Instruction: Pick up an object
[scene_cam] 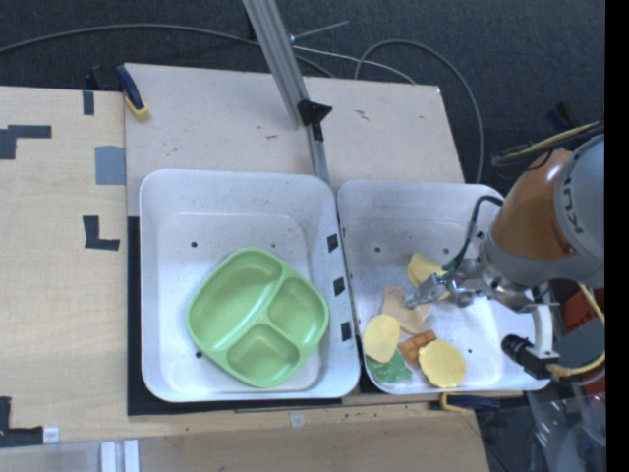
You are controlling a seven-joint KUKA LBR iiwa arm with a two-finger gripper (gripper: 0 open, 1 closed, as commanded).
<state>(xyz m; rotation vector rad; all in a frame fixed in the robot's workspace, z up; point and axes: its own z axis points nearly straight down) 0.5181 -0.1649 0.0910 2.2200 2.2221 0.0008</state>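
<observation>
Bins are sitting side by side: your left bin is holding a green divided plate; your right bin is holding yellow food pieces. Your gripper is hovering over a tan piece; its grip can't be told.

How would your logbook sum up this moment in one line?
end effector: low in right bin, beside yellow pieces | green plate: left bin | pick: unconfirmed
</observation>
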